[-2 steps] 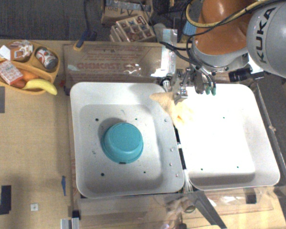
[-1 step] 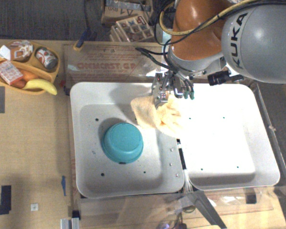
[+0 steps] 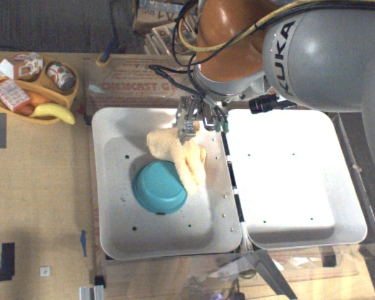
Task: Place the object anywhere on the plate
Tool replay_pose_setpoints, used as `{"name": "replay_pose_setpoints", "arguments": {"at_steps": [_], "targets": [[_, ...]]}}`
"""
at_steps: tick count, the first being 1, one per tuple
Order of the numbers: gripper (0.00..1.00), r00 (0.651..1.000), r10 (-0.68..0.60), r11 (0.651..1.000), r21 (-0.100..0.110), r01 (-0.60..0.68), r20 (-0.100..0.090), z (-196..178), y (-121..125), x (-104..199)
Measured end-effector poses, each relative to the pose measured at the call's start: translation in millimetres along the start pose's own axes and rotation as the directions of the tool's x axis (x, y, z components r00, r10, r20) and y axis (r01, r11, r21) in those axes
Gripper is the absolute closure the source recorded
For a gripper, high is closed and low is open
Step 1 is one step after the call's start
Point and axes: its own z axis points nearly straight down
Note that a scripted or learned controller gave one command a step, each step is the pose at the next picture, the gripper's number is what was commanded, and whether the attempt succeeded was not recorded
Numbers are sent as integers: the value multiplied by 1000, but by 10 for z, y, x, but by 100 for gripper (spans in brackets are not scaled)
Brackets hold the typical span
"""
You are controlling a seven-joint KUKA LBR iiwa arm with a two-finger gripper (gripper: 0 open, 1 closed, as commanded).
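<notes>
A pale yellow, soft, crumpled object (image 3: 178,156) lies in the left bin (image 3: 112,167), stretching from the bin's upper middle down to the right. Its lower end rests against the upper right rim of a teal plate (image 3: 160,187), which sits near the bin's middle. My gripper (image 3: 192,130) hangs over the object's upper part, fingertips at or just above it. The fingers are small and partly masked by the wrist, so their spread is unclear.
The right bin (image 3: 294,174) lies beside the left one, under the grey arm (image 3: 312,49). An orange tray (image 3: 31,89) with a banana and food items sits on the bench at far left. Cables and a cardboard box stand behind the bins.
</notes>
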Motion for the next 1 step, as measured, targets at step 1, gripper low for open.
{"name": "replay_pose_setpoints", "arguments": {"at_steps": [1], "targets": [[0,1000,0,1000,0,0,1,-5,-2,-2]]}}
